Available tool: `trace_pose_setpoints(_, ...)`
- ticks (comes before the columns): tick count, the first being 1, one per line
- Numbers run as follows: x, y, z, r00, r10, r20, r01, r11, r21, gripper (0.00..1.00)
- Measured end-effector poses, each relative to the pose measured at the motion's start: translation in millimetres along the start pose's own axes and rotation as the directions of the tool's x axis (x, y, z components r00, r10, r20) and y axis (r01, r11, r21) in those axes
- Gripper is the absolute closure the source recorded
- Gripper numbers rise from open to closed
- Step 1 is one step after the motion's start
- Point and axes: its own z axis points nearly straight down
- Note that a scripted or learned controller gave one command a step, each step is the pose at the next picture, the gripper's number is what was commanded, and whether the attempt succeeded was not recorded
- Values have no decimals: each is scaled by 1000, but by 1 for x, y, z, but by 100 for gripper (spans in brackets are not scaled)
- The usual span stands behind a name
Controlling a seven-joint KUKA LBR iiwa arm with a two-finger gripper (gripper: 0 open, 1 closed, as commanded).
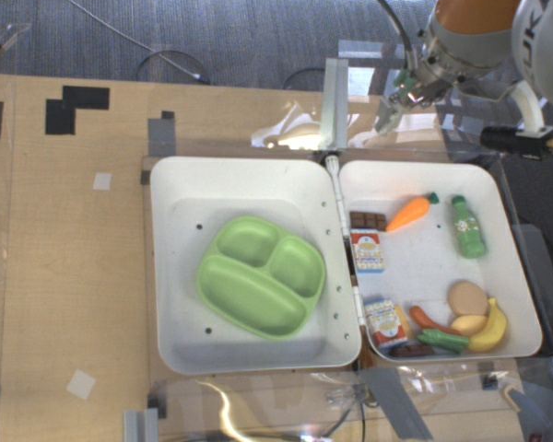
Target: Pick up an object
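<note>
progress: nothing's being held yet, pickup basically not started | jaws: gripper point(394, 109) being hovered beyond the right bin point(507, 212) far rim, can't tell spread or pinched | target: carrot point(408, 214) probably, being left inside that bin

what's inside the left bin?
The left bin holds one thing: a green divided plate, lying flat with three compartments, nothing in them. Whatever bin floor lies beneath the plate is covered.
</note>
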Motion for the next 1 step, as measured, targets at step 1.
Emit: trace_pose_setpoints(1, 53, 30, -85, 974, 225, -4, -225, 974, 3, 100)
